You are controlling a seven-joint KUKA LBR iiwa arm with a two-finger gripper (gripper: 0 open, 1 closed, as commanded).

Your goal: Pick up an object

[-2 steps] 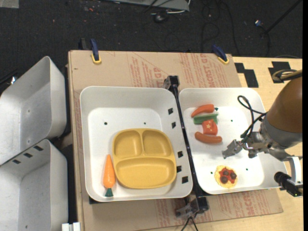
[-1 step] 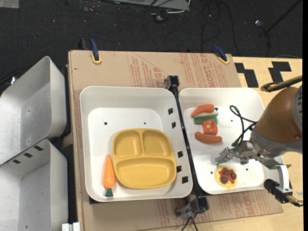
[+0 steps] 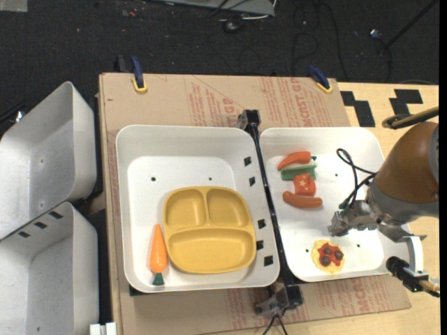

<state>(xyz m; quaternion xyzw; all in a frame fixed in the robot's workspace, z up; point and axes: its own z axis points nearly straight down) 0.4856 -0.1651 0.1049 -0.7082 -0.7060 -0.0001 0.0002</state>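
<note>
While the grey arm point(image 3: 412, 180) with its orange band reaches in from the right, its claw point(image 3: 347, 223) hangs low over the right bin point(image 3: 370, 145), in the gap between the sausage and the small pizza. Whether the claw is open or closed cannot be told from this slanted view; nothing shows between its parts.

Both bins sit side by side on a cardboard-covered worktop point(image 3: 188, 96). Inside the right bin lie 5 toy foods. A red chili pepper point(image 3: 294, 160) lies near the bin's left wall towards the far end, with a green piece point(image 3: 296, 174) just below it and a red block point(image 3: 304, 184) touching that green piece. Just nearer the camera rests a reddish-brown sausage point(image 3: 302, 201), lying roughly crosswise. A small round pizza point(image 3: 329, 255), yellow with dark and red toppings, sits close to the bin's near edge, just below the claw and slightly left of it. A black cable point(image 3: 353, 169) loops over the bin beside the arm.

Over in the left bin point(image 3: 140, 152), a yellow divided tray point(image 3: 209, 229) with 3 compartments takes up the near half. An orange carrot point(image 3: 158, 252) lies alongside the tray's left edge, its green end pointing towards the camera.
</note>
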